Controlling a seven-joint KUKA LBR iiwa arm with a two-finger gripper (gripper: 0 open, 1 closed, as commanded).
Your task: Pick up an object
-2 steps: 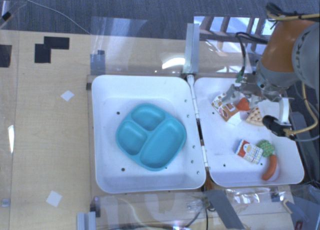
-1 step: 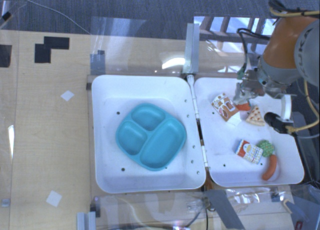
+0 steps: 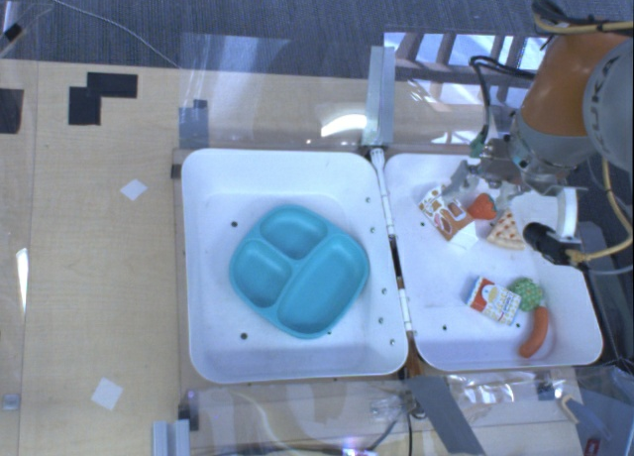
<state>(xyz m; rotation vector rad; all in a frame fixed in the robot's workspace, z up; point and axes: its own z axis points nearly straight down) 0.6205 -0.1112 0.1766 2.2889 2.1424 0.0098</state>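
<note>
Apparently the gripper (image 3: 475, 186) hangs low in the right bin (image 3: 436, 345), fingers apart, to take the red toy (image 3: 481, 207) just beneath them. A carton (image 3: 445, 212) lies beside it; the waffle (image 3: 506, 232) lies nearer the wrist.

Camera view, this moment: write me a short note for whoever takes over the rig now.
Pincer: low over the right bin, at its far end, among the toys; whether it is open or shut can't be made out.
Things: snack box, tomato and pizza slice by the pincer; juice box, broccoli and sausage near the front. Blue plate in the left bin.
Done: nothing visibly lifted.
Left: grasp and lift one object.
</note>
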